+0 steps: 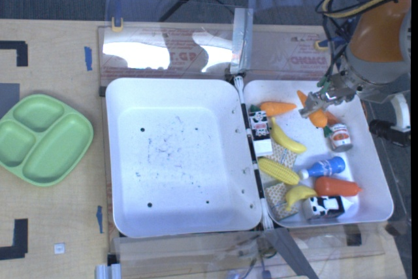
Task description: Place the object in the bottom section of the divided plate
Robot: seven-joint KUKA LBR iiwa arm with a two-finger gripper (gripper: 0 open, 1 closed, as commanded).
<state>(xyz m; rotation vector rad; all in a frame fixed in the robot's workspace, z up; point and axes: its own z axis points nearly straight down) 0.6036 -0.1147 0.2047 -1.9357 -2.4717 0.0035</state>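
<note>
Divided plate, pale green, sits far off to the claw's left on the wooden bench, well beyond both bins; its long section lies along the lower right side and looks bare. Between plate and claw is the left bin, and the claw hangs over the upper part of the right bin, the arm coming in from the right. Below the claw lies a jumble: a corn cob, two bananas, a red-orange piece, a blue bottle, a small can. A carrot lies just to its left. Right at the fingertips is a small orange piece, touching or nearly so; whether the claw grips it or merely rests against it, I cannot tell, nor how wide it stands. To do this step well, I would judge it should confirm a firm pinch on that one piece, lift straight up clear of the can, then carry it left.
</note>
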